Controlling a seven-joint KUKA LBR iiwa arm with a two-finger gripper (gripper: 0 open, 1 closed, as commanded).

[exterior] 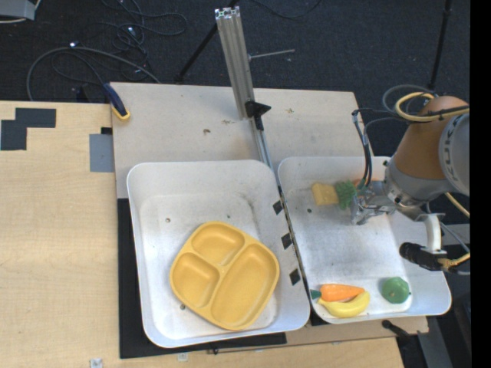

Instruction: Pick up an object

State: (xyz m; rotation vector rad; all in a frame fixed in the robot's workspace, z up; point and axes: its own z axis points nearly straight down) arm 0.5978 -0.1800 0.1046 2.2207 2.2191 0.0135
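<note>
Jaws [365, 210] hang low inside the right-hand bin [360, 271], at the end of the grey arm [422, 156] that reaches in over its far rim, and whether they are released or clenched I cannot tell, since the metal parts there blur together from this slanted height. Just beside them, toward the far corner of that bin, lie a yellow block [324, 195] and a small green thing [345, 193] touching it; these two look like the likeliest target, because the wrist is tipped down right next to them and the green piece sits almost against the tool. Nothing can be seen caught between the jaws, so I judge the pick not yet made. Well apart from the jaws, along the near edge of the same bin, rest an orange carrot [341, 291] lying on a yellow banana [347, 306], with a green ball [396, 289] close to them; they have gathered where the bin wall stops them, which would make them awkward to reach from above. Farther off still, in the left-hand bin [157, 205], a yellow divided plate [225, 274] lies flat and somewhat turned, too broad and shallow to be an easy grasp. Both bins sit side by side on the desk [192, 121], with an upright metal post [236, 60] standing beyond them.
</note>
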